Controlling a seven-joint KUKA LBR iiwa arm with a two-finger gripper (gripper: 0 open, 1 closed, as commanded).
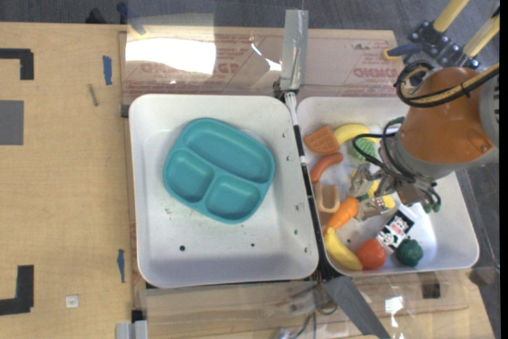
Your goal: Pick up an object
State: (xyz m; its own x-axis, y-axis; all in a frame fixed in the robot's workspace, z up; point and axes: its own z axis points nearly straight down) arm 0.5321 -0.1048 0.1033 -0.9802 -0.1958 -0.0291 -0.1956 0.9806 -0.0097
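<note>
Yellow plastic banana (340,248) lies below-left of the gripper (379,188); whether it is open, I cannot tell.

Teal plate (218,169) in left bin (151,194); pincer (379,190) low over toy food in right bin (456,238).

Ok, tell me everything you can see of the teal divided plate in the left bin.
The teal divided plate looks like matte moulded plastic, a rounded square with raised rims splitting it into three compartments: one large along the far side, two smaller nearer the camera. It lies flat and right way up, turned at a slight angle, on the floor of the left bin, roughly central. All three compartments hold nothing, and nothing touches the plate but the bin floor.
</note>
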